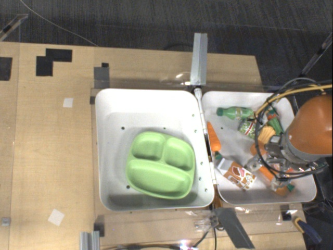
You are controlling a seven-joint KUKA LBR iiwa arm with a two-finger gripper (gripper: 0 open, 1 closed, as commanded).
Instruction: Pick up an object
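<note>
Objects for picking lie in the right bin point(302, 191), and I see several of them crowded there. A green bottle point(235, 112) lies on its side near the far wall. An orange carrot-like piece point(213, 137) lies along the left wall of this bin, close to the divider. A small brown and white packet point(240, 175) rests near the front, just left of the arm. A few more small items sit under the cables, but I cannot tell what they are.

From my screen, the arm point(312, 126) reaches over the right side of this bin, and the gripper point(274, 165) hangs low among the objects. Wrist and cables cover it, so I cannot tell its state, and I see nothing clearly grasped.

In the left bin point(109, 139) lies a green divided tray point(162, 164), with three compartments, toward the front right corner.
</note>
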